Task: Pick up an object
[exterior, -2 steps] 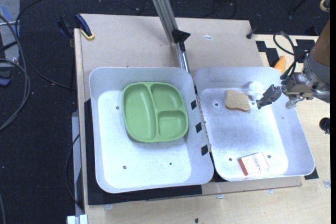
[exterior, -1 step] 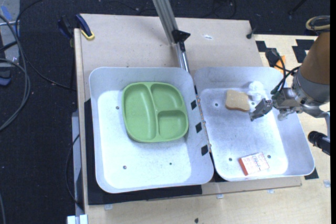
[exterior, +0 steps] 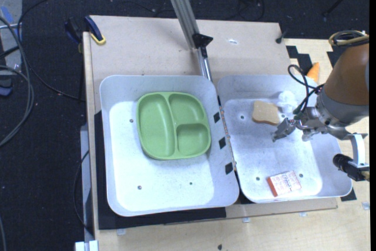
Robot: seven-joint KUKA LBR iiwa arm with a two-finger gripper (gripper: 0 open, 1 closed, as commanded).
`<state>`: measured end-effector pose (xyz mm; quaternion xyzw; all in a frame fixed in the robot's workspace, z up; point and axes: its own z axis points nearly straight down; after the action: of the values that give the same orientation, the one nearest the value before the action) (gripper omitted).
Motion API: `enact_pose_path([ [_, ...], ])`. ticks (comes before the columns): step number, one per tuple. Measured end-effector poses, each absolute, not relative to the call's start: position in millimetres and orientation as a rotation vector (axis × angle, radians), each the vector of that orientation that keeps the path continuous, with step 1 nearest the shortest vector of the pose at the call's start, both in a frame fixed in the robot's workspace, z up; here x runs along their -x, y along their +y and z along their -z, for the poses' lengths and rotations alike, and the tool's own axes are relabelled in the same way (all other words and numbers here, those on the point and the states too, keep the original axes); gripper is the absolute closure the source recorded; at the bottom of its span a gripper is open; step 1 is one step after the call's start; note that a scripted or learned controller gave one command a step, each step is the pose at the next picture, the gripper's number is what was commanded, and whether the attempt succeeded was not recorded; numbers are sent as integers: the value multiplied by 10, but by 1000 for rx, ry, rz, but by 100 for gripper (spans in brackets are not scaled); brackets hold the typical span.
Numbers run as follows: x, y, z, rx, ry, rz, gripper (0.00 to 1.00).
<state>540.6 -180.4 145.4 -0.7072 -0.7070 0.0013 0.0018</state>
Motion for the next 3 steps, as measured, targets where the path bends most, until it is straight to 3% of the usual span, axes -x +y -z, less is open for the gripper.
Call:
enact_pose_path([
  [1,-5407,-1801,-934,2222,-2221,-1,0],
  [2,-5413,-1802,-1054,2224,-2221,1,100],
  [3,-5356,-1850,-1650,2227,-2224,3,100],
])
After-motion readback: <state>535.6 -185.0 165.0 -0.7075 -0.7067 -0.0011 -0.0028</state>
